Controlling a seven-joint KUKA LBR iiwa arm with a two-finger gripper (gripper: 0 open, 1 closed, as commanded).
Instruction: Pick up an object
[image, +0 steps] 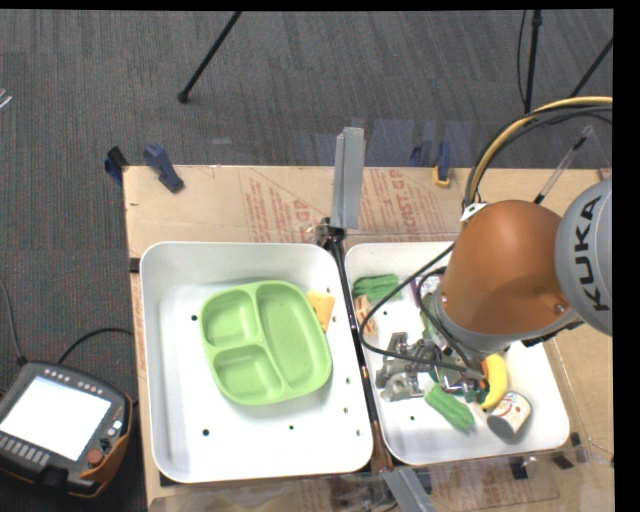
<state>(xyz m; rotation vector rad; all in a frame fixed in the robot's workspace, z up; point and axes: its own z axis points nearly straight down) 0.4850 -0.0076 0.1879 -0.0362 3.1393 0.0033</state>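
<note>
Camera view: banana (495, 380) beside claw (400, 375)

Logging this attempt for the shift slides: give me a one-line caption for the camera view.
KUKA arm's hand low in the right bin among a banana and green pieces; green divided plate in the left bin.

One fixed cam, mounted above the bench, looks down at a slant. Takes in both shallow white plastic bins (165, 400) w/ surrounding brown cardboard-topped bench (240, 195) and grey carpet beyond. Grey KUKA arm w/ orange band (505, 265) enters from the right, mid-distance.
</note>
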